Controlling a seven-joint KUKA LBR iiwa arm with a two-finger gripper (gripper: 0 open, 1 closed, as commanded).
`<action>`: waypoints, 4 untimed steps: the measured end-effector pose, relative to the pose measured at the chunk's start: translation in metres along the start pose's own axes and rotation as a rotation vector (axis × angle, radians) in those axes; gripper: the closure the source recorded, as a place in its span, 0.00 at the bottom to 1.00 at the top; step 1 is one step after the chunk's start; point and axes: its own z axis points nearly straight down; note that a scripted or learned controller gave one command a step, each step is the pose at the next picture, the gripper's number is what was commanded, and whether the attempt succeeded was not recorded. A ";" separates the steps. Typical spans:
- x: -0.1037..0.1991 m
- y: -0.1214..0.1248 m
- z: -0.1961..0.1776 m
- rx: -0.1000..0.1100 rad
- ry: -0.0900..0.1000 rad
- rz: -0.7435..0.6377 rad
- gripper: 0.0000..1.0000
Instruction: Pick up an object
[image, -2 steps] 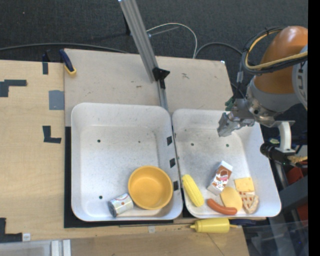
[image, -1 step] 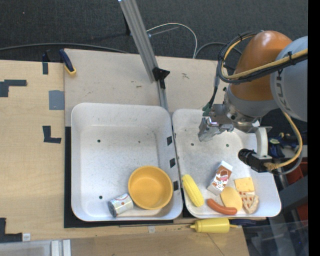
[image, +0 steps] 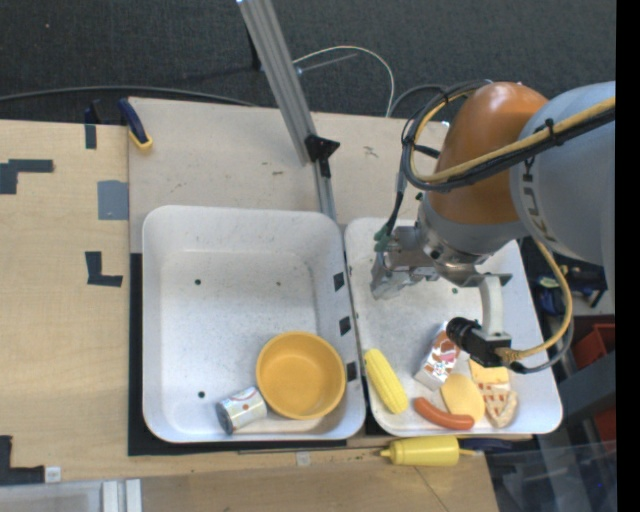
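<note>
Gripper (image: 392, 280) above right bin (image: 400, 320), no legible labels

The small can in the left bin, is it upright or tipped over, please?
Tipped over: the can lies on its side beside the yellow bowl.

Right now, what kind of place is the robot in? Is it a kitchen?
Probably a robot lab, not a kitchen. The arm reaches over two white bins on a bench, and the corn and sausage look like toys.
</note>
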 end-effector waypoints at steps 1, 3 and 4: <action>0.039 -0.018 0.011 0.000 0.000 0.000 1.00; 0.092 -0.035 0.025 -0.001 -0.001 0.001 1.00; 0.091 -0.035 0.026 -0.001 -0.001 0.003 0.00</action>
